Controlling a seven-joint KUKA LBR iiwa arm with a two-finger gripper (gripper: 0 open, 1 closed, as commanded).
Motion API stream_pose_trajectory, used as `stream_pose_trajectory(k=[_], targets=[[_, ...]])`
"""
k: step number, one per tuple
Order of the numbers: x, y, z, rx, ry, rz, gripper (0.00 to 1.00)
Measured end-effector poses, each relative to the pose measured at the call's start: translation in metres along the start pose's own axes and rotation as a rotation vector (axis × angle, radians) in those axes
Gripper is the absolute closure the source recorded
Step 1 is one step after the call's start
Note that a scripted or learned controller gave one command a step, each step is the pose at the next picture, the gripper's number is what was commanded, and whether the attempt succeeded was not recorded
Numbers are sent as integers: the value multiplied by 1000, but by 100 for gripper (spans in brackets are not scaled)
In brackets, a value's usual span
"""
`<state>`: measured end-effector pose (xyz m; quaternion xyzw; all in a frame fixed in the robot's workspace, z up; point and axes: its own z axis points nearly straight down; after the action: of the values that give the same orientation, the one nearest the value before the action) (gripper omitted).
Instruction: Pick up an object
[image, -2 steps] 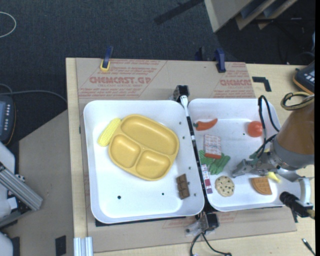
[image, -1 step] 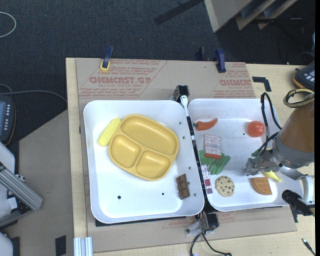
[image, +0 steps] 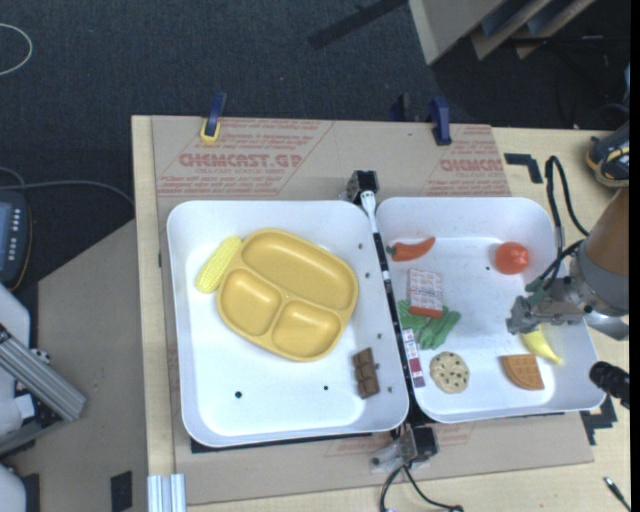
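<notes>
One banana (image: 541, 345) lies beneath claw (image: 527, 316).

Cardboard sheet (image: 300, 150) under bins, blue clamp (image: 438, 118), yellow clamp (image: 211, 125) — dark carpet (image: 150, 50)

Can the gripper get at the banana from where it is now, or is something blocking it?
Probably yes. The gripper hangs right over the banana in the right bin. The waffle piece lies close beside the banana but not on it, so the way down looks free.
</notes>
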<state>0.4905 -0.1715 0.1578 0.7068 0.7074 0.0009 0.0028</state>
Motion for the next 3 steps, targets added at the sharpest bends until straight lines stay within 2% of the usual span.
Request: stream_pose_trajectory(k=[1, 2, 3], targets=[[-1, 2, -64, -3, -1, -1, 100], [-1, 2, -67, 2, 1, 0, 100], [50, 9, -57, 7, 5, -5, 100]])
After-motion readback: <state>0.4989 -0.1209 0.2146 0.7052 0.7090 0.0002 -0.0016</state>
